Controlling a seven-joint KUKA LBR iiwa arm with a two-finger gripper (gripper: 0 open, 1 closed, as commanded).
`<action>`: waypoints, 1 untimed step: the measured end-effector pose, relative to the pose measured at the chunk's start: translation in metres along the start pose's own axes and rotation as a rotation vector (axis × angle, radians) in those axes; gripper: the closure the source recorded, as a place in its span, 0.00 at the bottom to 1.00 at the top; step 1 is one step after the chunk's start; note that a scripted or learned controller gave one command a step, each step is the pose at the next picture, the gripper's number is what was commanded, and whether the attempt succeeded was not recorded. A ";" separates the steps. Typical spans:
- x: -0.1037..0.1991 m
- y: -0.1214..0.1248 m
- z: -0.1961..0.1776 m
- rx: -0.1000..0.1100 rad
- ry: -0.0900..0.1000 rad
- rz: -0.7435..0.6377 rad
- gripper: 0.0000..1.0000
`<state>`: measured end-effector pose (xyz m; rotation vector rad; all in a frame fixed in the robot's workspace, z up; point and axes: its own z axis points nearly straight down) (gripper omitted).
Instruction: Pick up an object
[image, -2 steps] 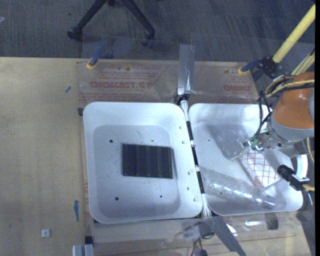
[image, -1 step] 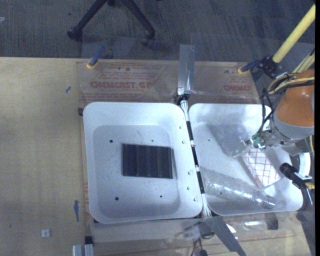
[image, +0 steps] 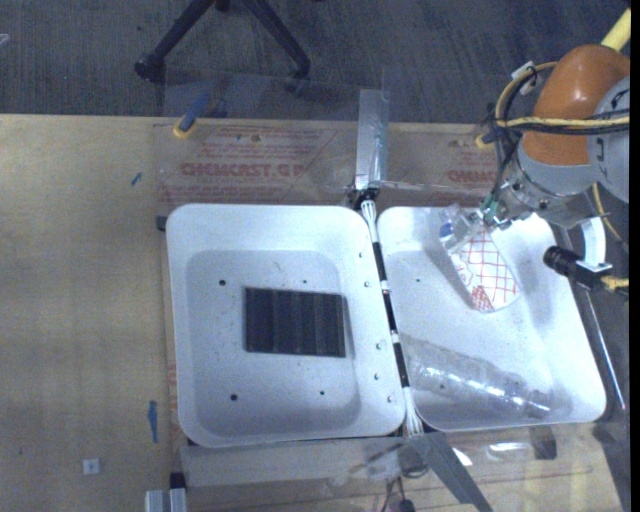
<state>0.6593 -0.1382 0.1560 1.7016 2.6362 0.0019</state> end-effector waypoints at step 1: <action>0.107 0.058 -0.030 -0.001 0.000 0.144 1.00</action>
